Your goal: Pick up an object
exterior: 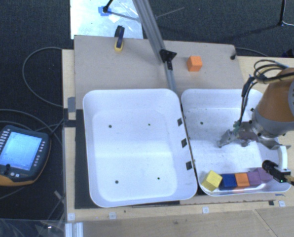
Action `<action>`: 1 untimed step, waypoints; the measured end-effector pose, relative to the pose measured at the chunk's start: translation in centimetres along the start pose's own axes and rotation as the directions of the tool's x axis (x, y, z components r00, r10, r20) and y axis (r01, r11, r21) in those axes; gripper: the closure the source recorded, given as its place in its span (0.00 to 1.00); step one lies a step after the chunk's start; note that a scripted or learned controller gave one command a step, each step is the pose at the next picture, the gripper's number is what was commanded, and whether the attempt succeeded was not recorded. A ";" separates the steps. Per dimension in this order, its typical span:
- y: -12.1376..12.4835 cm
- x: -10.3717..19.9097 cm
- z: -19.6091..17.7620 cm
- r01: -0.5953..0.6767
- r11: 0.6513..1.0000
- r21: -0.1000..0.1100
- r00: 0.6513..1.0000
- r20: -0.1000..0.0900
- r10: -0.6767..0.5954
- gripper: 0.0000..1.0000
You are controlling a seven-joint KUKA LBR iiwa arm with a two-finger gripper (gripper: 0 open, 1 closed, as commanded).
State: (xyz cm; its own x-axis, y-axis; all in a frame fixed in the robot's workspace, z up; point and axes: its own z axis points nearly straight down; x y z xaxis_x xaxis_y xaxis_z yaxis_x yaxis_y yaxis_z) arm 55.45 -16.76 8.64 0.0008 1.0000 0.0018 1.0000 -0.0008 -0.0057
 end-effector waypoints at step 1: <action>-1.7 5.8 -21.3 0.009 1.000 -0.017 1.000 0.003 -0.009 0.00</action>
State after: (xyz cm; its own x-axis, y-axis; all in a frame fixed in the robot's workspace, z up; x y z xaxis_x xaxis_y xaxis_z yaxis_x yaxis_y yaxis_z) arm 53.87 -10.97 29.99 -0.0081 1.0000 -0.0014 0.9999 0.0081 0.0117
